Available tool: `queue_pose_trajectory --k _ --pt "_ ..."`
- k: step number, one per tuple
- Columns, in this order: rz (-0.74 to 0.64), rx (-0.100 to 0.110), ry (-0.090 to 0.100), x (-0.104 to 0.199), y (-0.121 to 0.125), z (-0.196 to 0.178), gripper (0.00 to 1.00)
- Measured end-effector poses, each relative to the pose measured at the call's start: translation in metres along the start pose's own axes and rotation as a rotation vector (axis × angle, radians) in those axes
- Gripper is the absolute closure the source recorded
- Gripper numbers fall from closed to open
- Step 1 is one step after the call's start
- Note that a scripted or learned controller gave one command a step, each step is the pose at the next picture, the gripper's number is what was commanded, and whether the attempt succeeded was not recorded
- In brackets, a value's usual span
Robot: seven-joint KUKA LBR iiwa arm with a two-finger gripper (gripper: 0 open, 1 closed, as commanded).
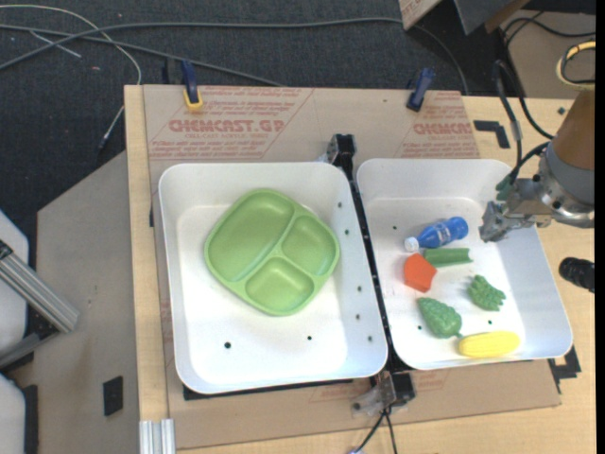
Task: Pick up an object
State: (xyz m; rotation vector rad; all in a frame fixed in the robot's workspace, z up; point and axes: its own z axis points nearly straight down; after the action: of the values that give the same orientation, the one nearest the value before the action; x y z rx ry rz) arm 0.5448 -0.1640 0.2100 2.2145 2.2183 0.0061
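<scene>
Right bin [529, 183], holding a blue bottle [442, 233], green stick [447, 255], orange block [419, 272], two green toys and a yellow piece [489, 344]. The gripper [498, 223] hovers at its right side; its grasp cannot be made out. Left bin [189, 282]: green plate [272, 251].

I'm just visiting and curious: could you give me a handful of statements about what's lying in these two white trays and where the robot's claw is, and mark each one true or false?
1. The green divided plate lies in the left bin. True.
2. The gripper hangs over the left bin. False: it is over the right bin, near its upper right part.
3. The blue bottle lies beside the green stick. True.
4. The yellow toy sits on the divided plate. False: it lies near the right bin's front edge.
5. The orange block is in the right bin. True.
</scene>
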Motion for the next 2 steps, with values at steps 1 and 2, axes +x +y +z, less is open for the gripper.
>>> queue_pose_trajectory --k 1,2 --pt "0.001 0.000 -0.001 -0.010 0.002 -0.060 1.00" --pt "0.001 0.002 0.000 -0.010 0.003 -0.085 1.00"
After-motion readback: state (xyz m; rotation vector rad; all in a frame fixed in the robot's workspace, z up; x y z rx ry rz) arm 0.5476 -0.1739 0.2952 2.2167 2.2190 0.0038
